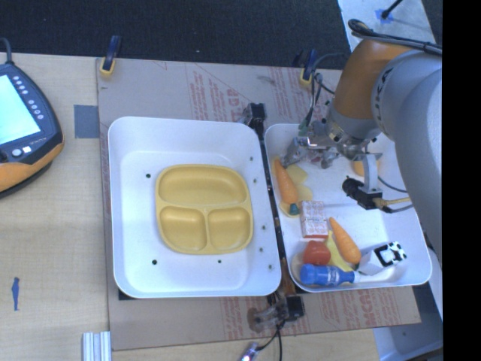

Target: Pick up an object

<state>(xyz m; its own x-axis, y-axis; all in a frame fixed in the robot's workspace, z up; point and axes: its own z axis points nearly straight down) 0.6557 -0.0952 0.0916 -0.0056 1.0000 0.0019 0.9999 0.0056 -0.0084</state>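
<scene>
Blue bottle beside unreadably labelled packet

Two white bins sit side by side, the left bin and the right bin. One yellow divided tray. Two orange carrots. One blue bottle, one red piece, one small printed box.

Both white bins, the left one and the right one, look like smooth, faintly glossy plastic. The yellow divided tray has a matt plastic look. Beneath lies brown cardboard with dull red print, on a pale wood-grain counter. The arm's shell looks satiny grey, with an orange band. The two carrots and the blue bottle seem smooth plastic.
</scene>
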